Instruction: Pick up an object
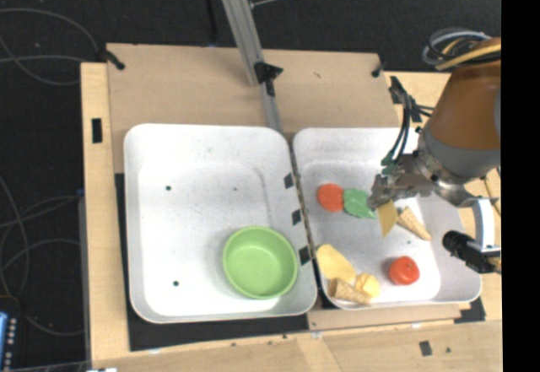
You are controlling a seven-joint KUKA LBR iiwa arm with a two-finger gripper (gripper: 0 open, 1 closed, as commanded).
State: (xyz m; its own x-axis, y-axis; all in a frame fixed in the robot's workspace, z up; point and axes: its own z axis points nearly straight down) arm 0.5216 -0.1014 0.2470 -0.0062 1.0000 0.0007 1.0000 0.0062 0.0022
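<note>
Nearest the front edge of the desk (211, 345), a round lime-green plastic bowl (260, 261) sits in the front right corner of the left white bin (152, 193), well apart from everything else, so it looks parked out of the way. Across the divider, along the front wall of the right white bin (337, 151), lie a pale yellow wedge-shaped toy (334, 261) touching a tan waffle-like piece (355, 287), and near them a small red-orange round toy (404, 271). Farther back, in mid-bin, a second red-orange round toy (331, 196) rests just beside a green leafy toy (359, 205), with a yellow wedge (387, 218) and a cream cone-shaped piece (413, 223) to their right. The pincer (385, 190) hangs low over this cluster, seemingly aimed at the green piece as the likeliest pick; whether it is clenched or released, I cannot tell.
</note>
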